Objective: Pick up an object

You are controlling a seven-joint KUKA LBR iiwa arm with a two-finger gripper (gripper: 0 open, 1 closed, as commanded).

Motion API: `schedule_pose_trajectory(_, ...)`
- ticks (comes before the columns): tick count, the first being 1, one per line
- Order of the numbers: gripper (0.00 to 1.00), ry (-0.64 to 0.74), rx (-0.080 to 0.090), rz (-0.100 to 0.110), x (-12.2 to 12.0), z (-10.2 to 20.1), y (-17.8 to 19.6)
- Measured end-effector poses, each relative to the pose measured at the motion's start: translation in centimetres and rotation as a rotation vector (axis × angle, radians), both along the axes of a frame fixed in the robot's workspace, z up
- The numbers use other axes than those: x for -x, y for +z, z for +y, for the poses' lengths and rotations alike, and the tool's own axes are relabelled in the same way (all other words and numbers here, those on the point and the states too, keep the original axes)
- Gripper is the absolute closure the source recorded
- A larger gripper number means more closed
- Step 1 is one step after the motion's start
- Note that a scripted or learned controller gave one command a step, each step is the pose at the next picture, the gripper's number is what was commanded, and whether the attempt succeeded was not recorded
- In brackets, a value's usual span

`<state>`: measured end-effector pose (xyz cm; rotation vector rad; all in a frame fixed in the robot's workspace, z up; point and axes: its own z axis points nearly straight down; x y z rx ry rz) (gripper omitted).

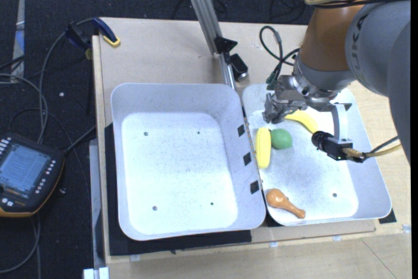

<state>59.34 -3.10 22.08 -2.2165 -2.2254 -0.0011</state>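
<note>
The right bin [339,196] holds several toy foods. A yellow corn cob [262,147] lies along the bin's left wall, with a green round piece [281,139] touching its right side. A yellow banana [302,121] lies just behind the green piece, partly under the wrist. An orange pear-shaped piece [284,201] rests near the front edge. My gripper [274,112] hangs low at the back left of this bin, directly above the corn's far end and the green piece. Its fingers are dark and blurred against the wrist.
The left bin [176,160] sits beside the right one, their rims overlapping at the middle. A slanted metal rail [206,10] rises behind the bins. A black cable clip [330,144] hangs off the wrist over the right bin. A handheld pendant [23,173] lies far left.
</note>
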Motion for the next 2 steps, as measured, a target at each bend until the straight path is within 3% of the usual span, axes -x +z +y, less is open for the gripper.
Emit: schedule_pose_trajectory(2,1.00,0.001,0.000,-0.001,-3.9,9.6,1.8)
